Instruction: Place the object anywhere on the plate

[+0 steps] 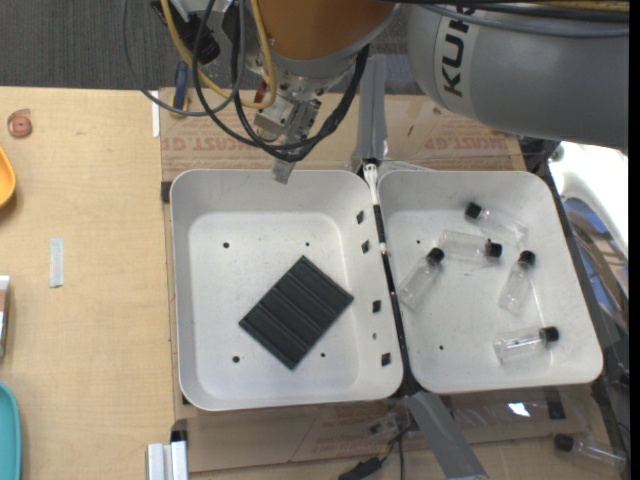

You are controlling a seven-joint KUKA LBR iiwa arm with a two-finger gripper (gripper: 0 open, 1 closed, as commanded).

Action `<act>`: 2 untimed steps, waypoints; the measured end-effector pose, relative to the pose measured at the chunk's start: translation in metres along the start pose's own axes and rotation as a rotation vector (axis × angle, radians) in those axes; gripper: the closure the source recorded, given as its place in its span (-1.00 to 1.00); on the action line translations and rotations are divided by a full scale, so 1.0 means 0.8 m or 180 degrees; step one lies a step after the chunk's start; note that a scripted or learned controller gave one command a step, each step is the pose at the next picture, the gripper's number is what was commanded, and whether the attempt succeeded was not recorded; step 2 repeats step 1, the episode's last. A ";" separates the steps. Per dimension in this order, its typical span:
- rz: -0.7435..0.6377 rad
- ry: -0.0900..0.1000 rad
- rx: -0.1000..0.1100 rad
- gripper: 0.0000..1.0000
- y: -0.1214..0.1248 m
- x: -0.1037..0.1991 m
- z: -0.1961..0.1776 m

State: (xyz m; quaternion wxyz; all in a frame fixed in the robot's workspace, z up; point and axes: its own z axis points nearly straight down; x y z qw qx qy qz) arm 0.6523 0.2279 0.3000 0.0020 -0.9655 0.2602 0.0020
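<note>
Two white bins sit side by side: the left bin (200,368) holds a dark ribbed plate (296,311) lying flat near its middle, and the right bin (570,363) holds several clear vials (470,246) with black caps, scattered well apart from the plate. The gripper (283,171) hangs over the left bin's far rim; whether it is spread or pressed together cannot be told.

I see the plate (296,311), a dark ribbed rectangular slab, lying flat and turned diagonally in the middle of the left bin (200,200). Five clear vials (421,275) with black caps lie scattered on their sides in the right bin (560,218).
</note>
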 end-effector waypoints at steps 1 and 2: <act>-0.0974 0.0004 0.0002 1.00 0.010 0.016 -0.161; -0.0974 0.0004 0.0002 1.00 0.010 0.016 -0.161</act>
